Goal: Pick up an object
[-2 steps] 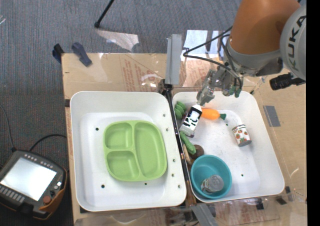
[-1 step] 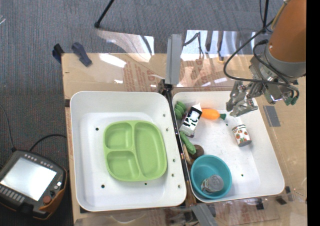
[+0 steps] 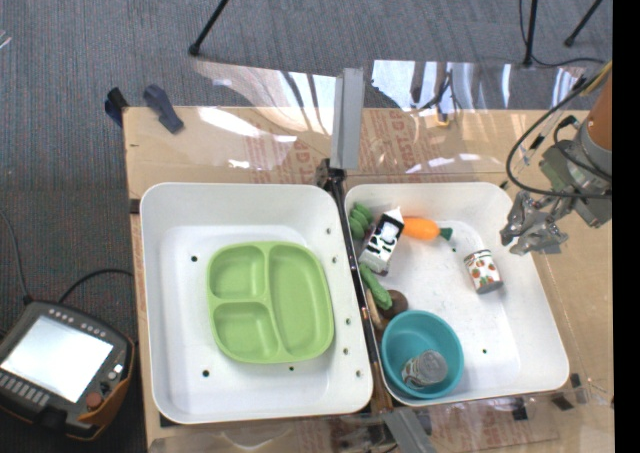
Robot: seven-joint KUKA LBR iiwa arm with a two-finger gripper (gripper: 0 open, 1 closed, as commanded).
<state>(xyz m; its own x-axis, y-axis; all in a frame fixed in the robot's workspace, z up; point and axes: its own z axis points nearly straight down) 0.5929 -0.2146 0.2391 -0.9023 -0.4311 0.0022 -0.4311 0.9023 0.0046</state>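
Observation:
The right bin (image 3: 520, 341) holds an orange toy carrot (image 3: 421, 229), a small black-and-white carton (image 3: 381, 241), a small can with a red and white label (image 3: 483, 271), green toy vegetables (image 3: 376, 286) along its left wall, and a teal bowl (image 3: 420, 346) with a grey object (image 3: 427, 369) inside. My gripper (image 3: 533, 232) hangs over the right bin's right rim, up and to the right of the can. Nothing shows between its fingers.
The left bin (image 3: 175, 241) holds a green divided plate (image 3: 270, 301). A grey upright post (image 3: 347, 126) stands behind the seam between the bins. Cables loop near the arm at the right. A tablet pendant (image 3: 55, 366) lies on the floor at the lower left.

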